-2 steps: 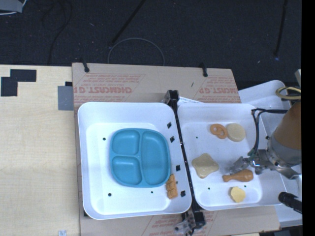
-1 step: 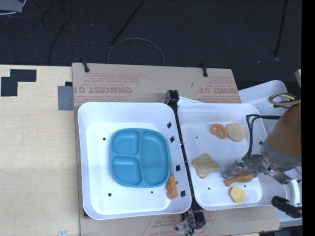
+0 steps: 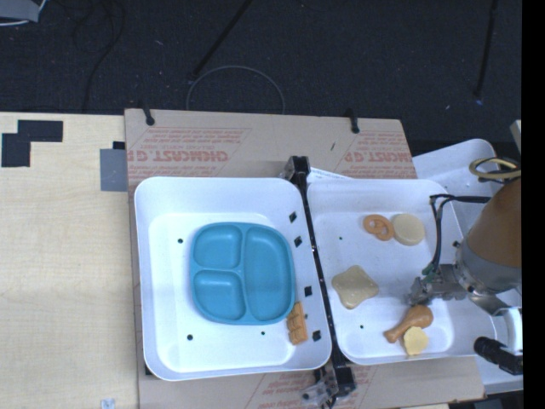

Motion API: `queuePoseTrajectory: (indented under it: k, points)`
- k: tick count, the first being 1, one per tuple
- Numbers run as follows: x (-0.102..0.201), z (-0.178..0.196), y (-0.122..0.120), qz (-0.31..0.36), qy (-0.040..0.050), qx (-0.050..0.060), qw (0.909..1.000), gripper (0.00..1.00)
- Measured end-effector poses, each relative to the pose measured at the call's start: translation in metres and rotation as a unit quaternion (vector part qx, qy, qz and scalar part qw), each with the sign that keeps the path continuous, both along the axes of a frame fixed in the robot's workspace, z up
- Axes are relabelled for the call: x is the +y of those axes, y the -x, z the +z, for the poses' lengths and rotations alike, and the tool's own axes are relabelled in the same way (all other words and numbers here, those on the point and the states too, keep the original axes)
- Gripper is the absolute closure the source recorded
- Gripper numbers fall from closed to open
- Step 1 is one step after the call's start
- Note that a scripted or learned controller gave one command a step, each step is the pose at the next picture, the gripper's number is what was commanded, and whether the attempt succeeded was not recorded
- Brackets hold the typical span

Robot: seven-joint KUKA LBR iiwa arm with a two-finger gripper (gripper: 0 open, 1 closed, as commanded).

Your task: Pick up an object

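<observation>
Gripper (image 3: 423, 290) low in right bin (image 3: 375, 196), just above drumstick (image 3: 410, 321); grip state impossible to tell. Pretzel (image 3: 377, 226) and tan slab (image 3: 354, 285) nearby; blue tray (image 3: 242, 273) in left bin (image 3: 162, 196)

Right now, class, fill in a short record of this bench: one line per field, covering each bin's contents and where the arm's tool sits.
left bin: blue divided plate; small orange food piece at the plate's lower right corner
right bin: pretzel, pale round piece, beige flat piece, drumstick, yellow round piece
arm: reaches in from the right
tool: low in the right bin, just above the drumstick
item held: none seen
</observation>
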State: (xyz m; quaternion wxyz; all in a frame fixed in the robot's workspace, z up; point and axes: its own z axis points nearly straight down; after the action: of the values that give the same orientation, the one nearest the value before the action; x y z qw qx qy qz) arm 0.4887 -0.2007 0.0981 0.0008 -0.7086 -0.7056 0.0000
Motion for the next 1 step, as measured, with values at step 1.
queuePoseTrajectory:
  k: [1]
  points:
    - [0.0022, 0.043, 0.0033, 0.003, 0.0005, -0.001, 1.0, 1.0]
